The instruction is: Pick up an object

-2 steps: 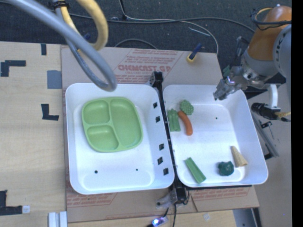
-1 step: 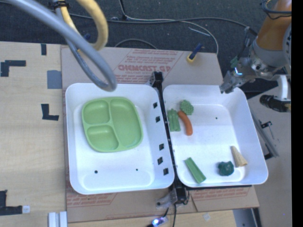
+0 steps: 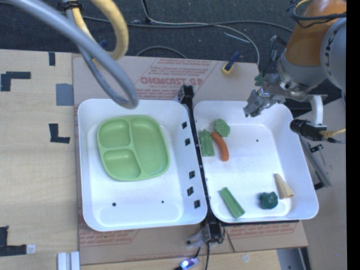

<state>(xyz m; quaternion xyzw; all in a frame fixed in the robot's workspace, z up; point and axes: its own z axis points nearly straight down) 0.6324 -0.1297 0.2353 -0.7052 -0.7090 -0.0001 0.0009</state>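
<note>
My gripper [image 3: 254,107] hangs over the far edge of the right bin [image 3: 253,161], above its back rim, with nothing seen between its fingers. In that bin lie an orange carrot-like piece [image 3: 220,145], a green round piece [image 3: 221,128] just behind it, and a green strip [image 3: 206,143] to its left. Near the front lie a green stick [image 3: 231,202], a dark green lump [image 3: 268,199] and a tan cone [image 3: 283,185]. All objects rest on the bin floor, well apart from the gripper.
The left bin [image 3: 135,207] holds a green divided plate [image 3: 133,148]. A grey hose [image 3: 84,44] and a yellow hose [image 3: 109,16] arc over the upper left. Cables and a yellow-blue clip [image 3: 230,65] lie behind the bins.
</note>
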